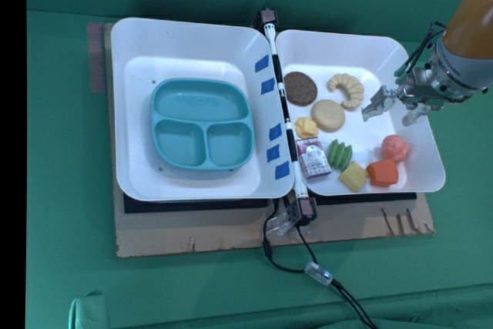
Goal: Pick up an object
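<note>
My gripper (394, 112) hangs over the right side of the right bin (362, 46), its two fingers spread open with nothing between them. Below it lie a pink-orange ball (394, 147) and an orange-red block (383, 173). To its left lie a croissant (347, 89), a tan round cracker (328, 115) and a dark brown cookie (300, 88). Further down are a yellow cheese piece (306, 127), a green pod (339, 154), a yellow block (353, 177) and a small pink carton (313, 159).
The left bin (139, 42) holds a teal divided plate (202, 124). Blue tape marks (269, 85) run along the ridge between the bins. Cables (308, 258) trail off the cardboard base at the front.
</note>
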{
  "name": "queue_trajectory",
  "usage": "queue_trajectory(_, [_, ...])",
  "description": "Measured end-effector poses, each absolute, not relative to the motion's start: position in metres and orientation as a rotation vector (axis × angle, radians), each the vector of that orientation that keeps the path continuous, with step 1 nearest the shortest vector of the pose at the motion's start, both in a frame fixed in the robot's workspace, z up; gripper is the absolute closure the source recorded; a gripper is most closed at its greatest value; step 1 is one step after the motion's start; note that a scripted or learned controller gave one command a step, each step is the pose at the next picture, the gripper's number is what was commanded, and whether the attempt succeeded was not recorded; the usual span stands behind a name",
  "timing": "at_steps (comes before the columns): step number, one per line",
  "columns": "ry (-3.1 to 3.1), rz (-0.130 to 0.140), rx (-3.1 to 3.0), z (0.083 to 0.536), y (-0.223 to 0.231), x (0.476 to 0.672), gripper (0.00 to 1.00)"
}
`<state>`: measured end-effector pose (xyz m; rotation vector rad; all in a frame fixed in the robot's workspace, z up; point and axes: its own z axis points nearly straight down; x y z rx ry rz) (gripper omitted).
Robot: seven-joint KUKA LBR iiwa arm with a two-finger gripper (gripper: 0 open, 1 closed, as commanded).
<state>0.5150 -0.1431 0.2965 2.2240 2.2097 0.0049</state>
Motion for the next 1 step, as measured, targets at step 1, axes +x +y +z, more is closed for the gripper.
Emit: queue_trajectory(1, [2.199,0.019,2.213,0.1983,-0.1498,0.5769,0.00])
